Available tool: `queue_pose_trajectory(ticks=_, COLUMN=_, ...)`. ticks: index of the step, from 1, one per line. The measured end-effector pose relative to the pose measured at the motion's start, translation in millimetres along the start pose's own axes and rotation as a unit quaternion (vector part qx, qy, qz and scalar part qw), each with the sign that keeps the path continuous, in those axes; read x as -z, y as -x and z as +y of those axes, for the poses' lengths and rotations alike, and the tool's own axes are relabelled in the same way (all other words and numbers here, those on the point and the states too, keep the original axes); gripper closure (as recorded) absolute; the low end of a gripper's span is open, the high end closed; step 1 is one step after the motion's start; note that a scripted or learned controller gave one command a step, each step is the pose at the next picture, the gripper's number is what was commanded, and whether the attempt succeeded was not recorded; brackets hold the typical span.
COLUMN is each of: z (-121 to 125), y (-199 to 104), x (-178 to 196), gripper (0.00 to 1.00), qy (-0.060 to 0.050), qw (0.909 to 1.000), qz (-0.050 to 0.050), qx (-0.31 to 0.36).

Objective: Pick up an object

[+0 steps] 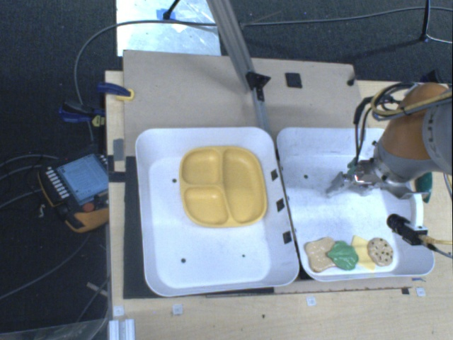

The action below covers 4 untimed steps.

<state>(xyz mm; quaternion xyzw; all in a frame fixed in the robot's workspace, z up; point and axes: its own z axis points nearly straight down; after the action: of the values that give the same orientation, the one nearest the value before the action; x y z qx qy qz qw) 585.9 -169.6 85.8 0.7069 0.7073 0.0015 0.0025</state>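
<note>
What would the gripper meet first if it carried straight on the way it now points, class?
The gripper points toward the picture's left over the right bin. Going straight on, it would probably first meet that bin's left wall, beside the left bin. The toy food lies off that line. Height is unclear.

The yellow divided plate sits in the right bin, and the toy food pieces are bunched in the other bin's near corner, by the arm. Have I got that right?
Not quite. In the camera view the yellow divided plate sits in the left bin, not the right. The toy food pieces are indeed bunched in the other bin's near corner, in the right bin, by the arm.
</note>
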Motion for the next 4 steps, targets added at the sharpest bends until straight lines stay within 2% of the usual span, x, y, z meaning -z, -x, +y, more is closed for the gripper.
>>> queue_pose_trajectory(ticks=1, z=2, y=1, x=14, gripper=1.00, qy=0.003, qw=1.0000, qz=-0.001, qx=0.000)
queue_pose_trajectory(ticks=2, z=7, y=11, x=71, gripper=1.00, qy=0.001, qw=1.0000, qz=-0.001, qx=0.000)
queue_pose_trajectory(ticks=3, z=0, y=14, x=120, gripper=1.00, qy=0.000, qw=1.0000, qz=0.000, qx=-0.001)
queue_pose_trajectory(ticks=4, z=8, y=16, x=184, gripper=1.00, qy=0.002, qw=1.0000, qz=-0.001, qx=0.002)
